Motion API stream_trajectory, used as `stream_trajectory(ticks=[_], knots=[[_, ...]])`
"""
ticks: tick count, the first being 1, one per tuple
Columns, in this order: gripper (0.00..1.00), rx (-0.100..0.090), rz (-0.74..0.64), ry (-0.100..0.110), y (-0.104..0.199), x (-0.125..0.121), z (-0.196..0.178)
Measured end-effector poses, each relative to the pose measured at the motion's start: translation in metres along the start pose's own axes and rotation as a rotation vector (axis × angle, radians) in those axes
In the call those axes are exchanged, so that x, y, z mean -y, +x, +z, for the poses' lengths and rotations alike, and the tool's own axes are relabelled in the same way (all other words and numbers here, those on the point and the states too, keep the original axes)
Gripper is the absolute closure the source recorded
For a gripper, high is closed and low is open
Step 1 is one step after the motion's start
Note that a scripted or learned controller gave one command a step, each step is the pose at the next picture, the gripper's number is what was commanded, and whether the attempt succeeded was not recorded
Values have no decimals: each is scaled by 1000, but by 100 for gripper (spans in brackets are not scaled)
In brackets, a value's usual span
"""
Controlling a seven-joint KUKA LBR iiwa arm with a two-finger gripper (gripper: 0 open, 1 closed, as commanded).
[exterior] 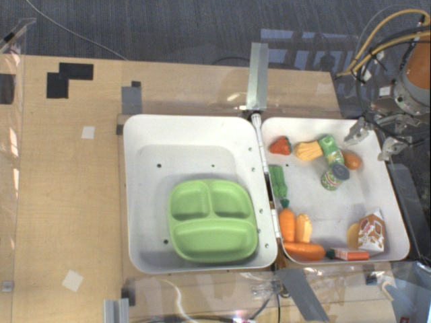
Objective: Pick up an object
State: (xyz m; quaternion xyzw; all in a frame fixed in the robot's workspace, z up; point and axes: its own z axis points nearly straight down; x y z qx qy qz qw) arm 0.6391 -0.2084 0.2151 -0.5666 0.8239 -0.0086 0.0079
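Contents logged: right shallow white bin (pixel 397 200) held a red strawberry (pixel 279 145), yellow corn piece (pixel 308 151), green bottle (pixel 330 149), small round tin (pixel 333 177), green pod (pixel 277 182), orange carrots (pixel 287 225) and a small printed carton (pixel 371 233). Left white bin (pixel 145 153) held a green divided plastic plate (pixel 213 221). My gripper (pixel 372 138) hung over the right bin's far right corner, fingers spread apart, nothing between them

Arm (pixel 414 79) at the right edge — gripper (pixel 370 138) low, fingers (pixel 355 133) spread apart, nothing between them.
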Motion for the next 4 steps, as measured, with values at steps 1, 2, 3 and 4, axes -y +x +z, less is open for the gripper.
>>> stream_trajectory(ticks=[1,2,3,4], knots=[[0,2,-46,-7,-12,24,102],[0,3,-45,-13,-19,-3,127],[0,1,-160,-12,16,-51,124],[100,6,-161,-2,12,-48,110]])
